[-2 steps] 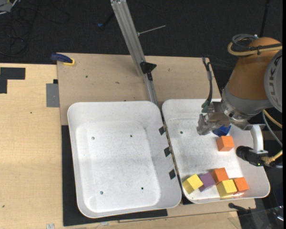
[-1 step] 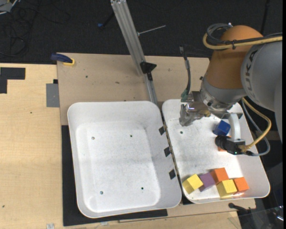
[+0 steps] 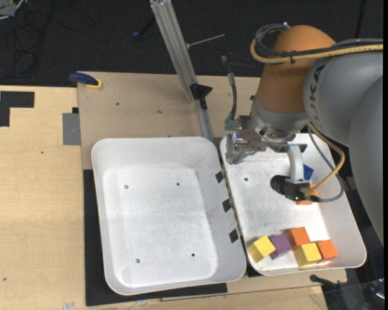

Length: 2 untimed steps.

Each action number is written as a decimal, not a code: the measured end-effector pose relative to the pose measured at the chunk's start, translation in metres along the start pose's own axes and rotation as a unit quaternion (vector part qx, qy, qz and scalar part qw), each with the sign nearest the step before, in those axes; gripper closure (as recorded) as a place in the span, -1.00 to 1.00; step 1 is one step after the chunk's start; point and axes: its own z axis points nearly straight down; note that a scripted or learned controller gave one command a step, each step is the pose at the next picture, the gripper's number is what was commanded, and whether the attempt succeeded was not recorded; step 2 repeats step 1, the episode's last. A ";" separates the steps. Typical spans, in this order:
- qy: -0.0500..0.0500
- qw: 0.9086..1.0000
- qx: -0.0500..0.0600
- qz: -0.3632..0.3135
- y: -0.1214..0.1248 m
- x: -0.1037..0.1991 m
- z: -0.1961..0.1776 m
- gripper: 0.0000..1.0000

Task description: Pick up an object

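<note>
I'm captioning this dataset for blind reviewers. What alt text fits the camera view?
A grey KUKA arm with an orange band reaches from the right over the right white bin, its gripper near the bin's far left corner. Yellow, purple and orange blocks cluster at that bin's near edge; the left white bin sits beside it.

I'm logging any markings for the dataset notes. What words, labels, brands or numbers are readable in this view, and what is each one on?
No text reads cleanly here.
Grey arm: dark letter strokes near the orange band, cut off and too partial to read.
Coloured blocks in the right bin: plain faces, no markings visible.
Left bin: dark dots, no lettering.
Claw: no label legible.
</note>
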 end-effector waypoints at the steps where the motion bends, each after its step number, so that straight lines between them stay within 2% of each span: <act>1: 0.000 1.000 0.000 0.000 0.010 0.054 0.011 1.00; 2: 0.000 1.000 0.000 0.000 0.010 0.054 0.011 1.00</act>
